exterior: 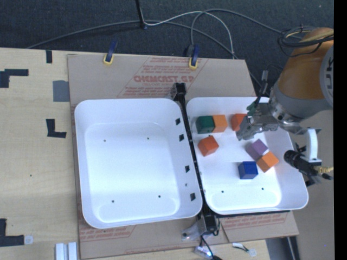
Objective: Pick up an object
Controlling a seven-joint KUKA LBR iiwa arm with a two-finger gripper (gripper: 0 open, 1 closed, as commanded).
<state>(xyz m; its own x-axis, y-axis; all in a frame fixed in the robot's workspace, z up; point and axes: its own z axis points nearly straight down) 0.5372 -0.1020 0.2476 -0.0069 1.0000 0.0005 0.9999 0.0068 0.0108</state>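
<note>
Several small blocks lie in the right bin [260, 199]: a green block [205, 124] touching an orange block [219, 123], an orange-red block [208, 145], a blue block [248, 170], a purple block [257, 148] and an orange block [267, 161] beside it. Another orange block [237, 121] sits at the back, partly hidden by the arm. My gripper [249, 130] hangs low over the right bin's back right part, just right of that block and above the purple one.
The left bin [130, 167] sits beside the right one, with a black divider [188, 150] between them. Cables run across the dark floor behind the bench. A black fitting [303, 161] pokes out past the right bin's right rim.
</note>
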